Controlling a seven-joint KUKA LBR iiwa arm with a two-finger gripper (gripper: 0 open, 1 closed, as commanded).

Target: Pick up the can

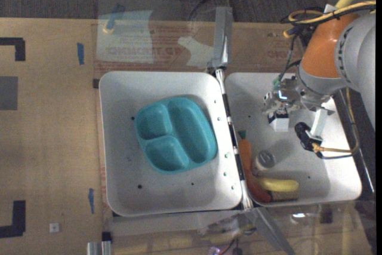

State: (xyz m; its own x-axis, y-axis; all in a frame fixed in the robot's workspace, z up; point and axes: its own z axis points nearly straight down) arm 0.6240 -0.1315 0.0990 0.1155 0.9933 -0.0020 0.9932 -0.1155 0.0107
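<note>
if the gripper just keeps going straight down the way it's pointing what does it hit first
Probably bare floor of the right bin. The gripper hangs over its upper part, apart from the can, banana and carrot nearer the front, though depth is unclear.

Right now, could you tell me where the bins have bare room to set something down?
Left bin: bare floor rings the teal tray, widest along its left and near sides. Right bin: free far-left corner and right side; crowded near-left, where can, banana and carrot cluster, and beneath the gripper.

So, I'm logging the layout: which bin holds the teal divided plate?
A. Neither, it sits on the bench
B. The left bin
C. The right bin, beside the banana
B: the plate lies in the left bin, while the banana and can are in the right bin.
</note>
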